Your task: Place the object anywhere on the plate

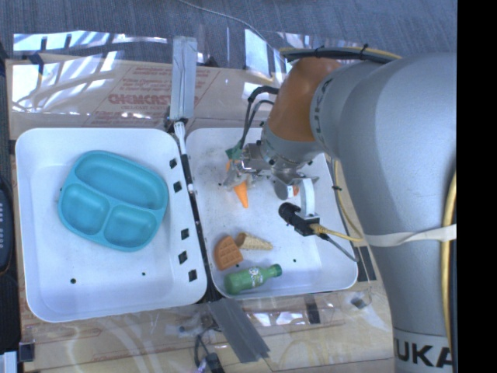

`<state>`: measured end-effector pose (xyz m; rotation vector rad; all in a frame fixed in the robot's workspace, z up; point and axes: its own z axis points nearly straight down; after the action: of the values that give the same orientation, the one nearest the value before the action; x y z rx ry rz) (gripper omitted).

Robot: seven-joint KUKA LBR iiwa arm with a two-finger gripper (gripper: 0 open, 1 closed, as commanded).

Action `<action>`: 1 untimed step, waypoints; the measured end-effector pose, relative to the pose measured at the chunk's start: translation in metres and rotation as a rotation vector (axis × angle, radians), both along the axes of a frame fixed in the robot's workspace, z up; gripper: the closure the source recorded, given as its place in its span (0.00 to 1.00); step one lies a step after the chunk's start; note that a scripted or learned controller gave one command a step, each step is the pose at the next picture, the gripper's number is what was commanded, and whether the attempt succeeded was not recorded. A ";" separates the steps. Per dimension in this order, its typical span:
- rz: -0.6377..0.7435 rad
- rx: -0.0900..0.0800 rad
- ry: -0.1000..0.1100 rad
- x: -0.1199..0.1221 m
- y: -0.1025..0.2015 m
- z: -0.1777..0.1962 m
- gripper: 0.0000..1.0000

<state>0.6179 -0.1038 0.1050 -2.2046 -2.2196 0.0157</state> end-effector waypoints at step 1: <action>0.007 0.001 -0.016 0.017 0.095 0.087 1.00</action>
<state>0.6351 -0.0091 0.1922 -2.2046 -2.2355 -0.0030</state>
